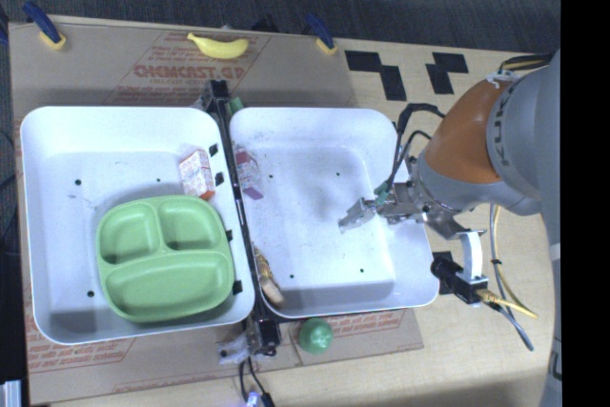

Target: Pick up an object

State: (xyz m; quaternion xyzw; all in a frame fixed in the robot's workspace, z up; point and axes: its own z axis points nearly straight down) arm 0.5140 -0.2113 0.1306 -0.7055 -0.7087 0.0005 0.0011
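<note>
The gripper (351, 216) is hanging low inside the right bin (315, 124), near its right wall. Its fingers look open a little, with nothing between them. It is probably sitting there because it is reaching for something to grab. The things to pick are resting elsewhere. A small packet (248, 172) is leaning by the wall between the bins. A red and white carton (196, 172) is lying in the left bin (57, 138), just above the green divided plate (167, 254). A green ball (315, 335) is sitting outside on the cardboard (143, 76).
</note>
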